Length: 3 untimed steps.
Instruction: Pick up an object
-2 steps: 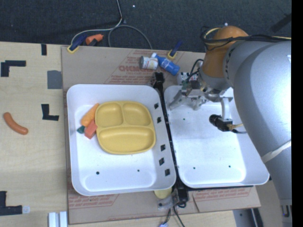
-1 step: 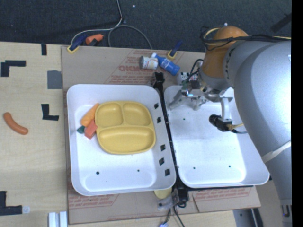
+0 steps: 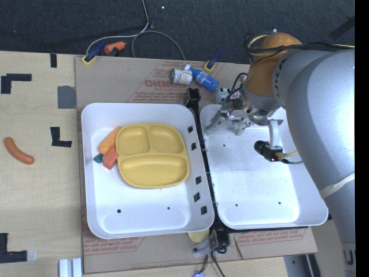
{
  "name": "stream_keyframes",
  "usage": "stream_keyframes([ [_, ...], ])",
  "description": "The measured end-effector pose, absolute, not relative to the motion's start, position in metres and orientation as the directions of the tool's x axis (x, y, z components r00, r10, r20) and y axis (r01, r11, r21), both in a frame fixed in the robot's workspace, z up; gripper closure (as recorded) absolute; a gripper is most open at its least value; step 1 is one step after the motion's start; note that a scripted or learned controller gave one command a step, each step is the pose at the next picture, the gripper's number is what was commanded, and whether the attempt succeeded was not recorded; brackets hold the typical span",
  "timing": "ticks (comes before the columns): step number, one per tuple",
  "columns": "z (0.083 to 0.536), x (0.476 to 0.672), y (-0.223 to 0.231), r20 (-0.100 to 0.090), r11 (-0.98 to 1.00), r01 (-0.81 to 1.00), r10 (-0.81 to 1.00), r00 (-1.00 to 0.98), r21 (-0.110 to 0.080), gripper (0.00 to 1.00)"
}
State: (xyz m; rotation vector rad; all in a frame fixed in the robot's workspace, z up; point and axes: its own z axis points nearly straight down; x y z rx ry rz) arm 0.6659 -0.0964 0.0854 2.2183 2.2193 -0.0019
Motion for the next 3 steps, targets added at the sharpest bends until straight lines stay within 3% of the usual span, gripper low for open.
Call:
stream_keyframes([
  [1, 0.199, 0.670, -0.158, -0.005, -0.003, 1.000, 1.000, 0.003, 0.010, 0.00],
  [2, 0.080, 0.608, -0.144, -0.003, 0.000, 1.000, 1.000, 0.000, 0.000, 0.00],
  [3, 0.087, 0.580, -0.095, -0.003, 0.003, 1.000, 1.000, -0.003, 0.005, 0.00],
])
